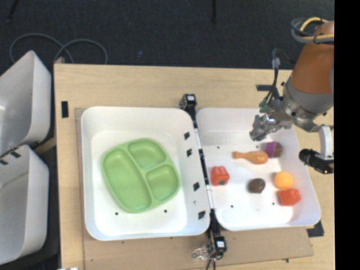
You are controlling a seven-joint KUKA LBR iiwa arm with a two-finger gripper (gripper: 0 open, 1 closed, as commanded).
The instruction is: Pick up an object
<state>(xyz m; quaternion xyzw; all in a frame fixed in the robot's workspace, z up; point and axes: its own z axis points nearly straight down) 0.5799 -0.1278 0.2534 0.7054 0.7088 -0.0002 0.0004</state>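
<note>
The right bin (236,218) holds several toy foods: a tan drumstick (251,157), a purple piece (273,148), a red pepper (219,175), a dark brown ball (257,185), an orange (284,180) and a red piece (289,196). My gripper (262,129) hangs over the back of this bin, just above and left of the purple piece and beyond the drumstick. I see nothing between its fingers.
The left bin (93,218) bears a green divided plate (140,174). Black clips line the ridge between the bins (198,167). Two white boxes (19,100) stand off the bench at the left. The arm's orange band (315,66) rises at the right.
</note>
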